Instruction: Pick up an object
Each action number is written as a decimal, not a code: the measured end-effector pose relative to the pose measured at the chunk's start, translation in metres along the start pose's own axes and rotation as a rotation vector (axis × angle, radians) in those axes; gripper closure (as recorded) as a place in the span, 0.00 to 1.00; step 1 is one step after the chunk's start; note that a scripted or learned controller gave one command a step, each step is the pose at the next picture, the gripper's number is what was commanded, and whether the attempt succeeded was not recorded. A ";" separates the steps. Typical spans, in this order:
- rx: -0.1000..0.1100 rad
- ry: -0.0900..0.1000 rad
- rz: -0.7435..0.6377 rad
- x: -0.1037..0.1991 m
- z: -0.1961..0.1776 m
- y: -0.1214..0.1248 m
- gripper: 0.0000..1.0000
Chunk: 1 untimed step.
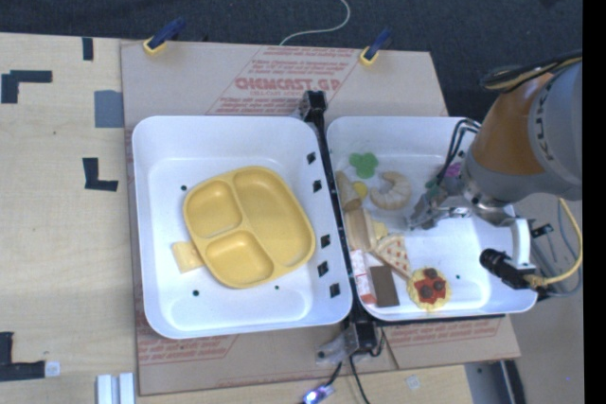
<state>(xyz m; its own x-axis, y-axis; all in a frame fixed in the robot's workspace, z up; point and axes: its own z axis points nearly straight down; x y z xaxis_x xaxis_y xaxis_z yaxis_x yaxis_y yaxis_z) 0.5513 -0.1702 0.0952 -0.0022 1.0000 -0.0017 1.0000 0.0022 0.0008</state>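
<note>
Two white bins sit side by side on a piece of brown cardboard on the bench.

The left bin holds a yellow plate with three parts. The plate lies in the middle of that bin, a bit tilted. A small yellow block lies just beside the plate's lower left edge.

The right bin holds a bunch of toy food. A green piece lies near the bin's top left corner. A pale ring like a doughnut lies just below and right of it. A tan stick runs along the bin's left wall. A pizza slice lies next to the stick, and a brown block lies below the slice, near the bin's bottom edge. A little yellow tart with red on top sits near the bottom edge too, more toward the middle.

The grey arm with the orange band comes in over the right bin's right edge. The gripper is down low in the middle of the right bin, just right of the doughnut and above the pizza slice. It is dark and small, so it is not clear what its grasp is doing or if it touches any toy.

A white cord curls on the dark floor past the top edge of the cardboard.
</note>
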 end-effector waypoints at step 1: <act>-0.001 0.002 0.000 0.009 -0.047 -0.002 1.00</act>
<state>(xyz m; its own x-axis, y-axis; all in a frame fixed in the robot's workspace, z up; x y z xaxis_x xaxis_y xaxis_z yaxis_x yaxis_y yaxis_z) 0.5491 -0.1608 0.1423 -0.0023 1.0000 0.0001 1.0000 0.0023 0.0017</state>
